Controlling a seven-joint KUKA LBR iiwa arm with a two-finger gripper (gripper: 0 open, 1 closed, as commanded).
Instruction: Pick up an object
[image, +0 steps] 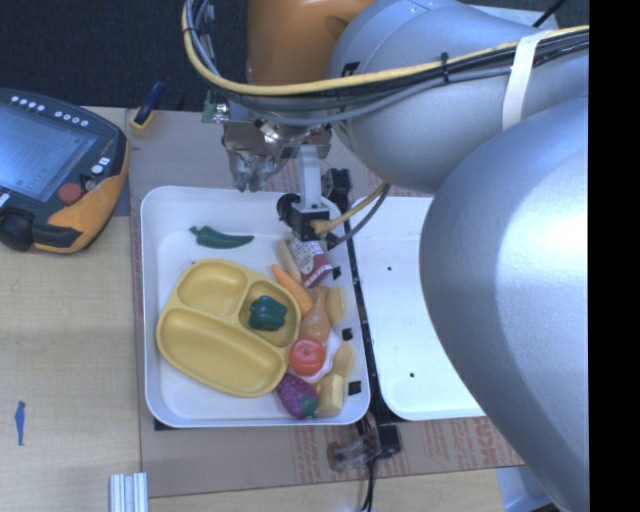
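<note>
Claw (250, 168), open or closed state indiscernible, hangs above the far rim of the left bin (149, 300), with the green chilli (222, 237) lying near; a descent here may strike the rim.

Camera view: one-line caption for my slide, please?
Claw hovers over the left bin's far edge; yellow tray and toy vegetables lie inside.

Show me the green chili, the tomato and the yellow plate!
green chili (222, 237): camera view, middle of its body.
tomato (307, 357): camera view, its red top.
yellow plate (205, 352): camera view, bare lower compartment.
</note>
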